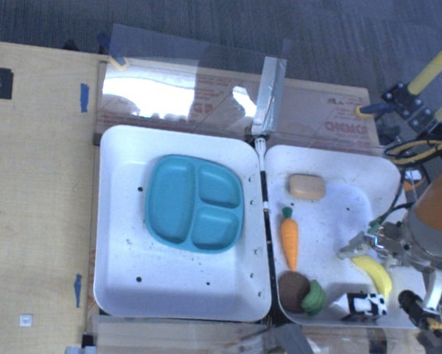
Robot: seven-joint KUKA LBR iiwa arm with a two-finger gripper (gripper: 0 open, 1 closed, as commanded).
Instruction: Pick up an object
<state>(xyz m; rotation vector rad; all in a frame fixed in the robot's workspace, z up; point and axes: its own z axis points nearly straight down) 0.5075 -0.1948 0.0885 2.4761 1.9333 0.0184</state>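
Note:
The right bin (348,166) holds a beige bun-like piece (306,187) at the back and an orange carrot (289,242) along its left wall. A brown round piece (292,288) and a green piece (315,298) lie at the front left. A yellow banana (374,273) and a black-and-white toy (366,304) lie at the front right. My gripper (361,244) hangs low at the bin's right side, just above and left of the banana, with nothing visibly held.
The left bin (113,232) holds a blue divided plate (195,203). A clear panel and a metal post (267,98) stand behind the bins. Cables and yellow rods (424,115) crowd the back right. Wooden bench surface extends to the left.

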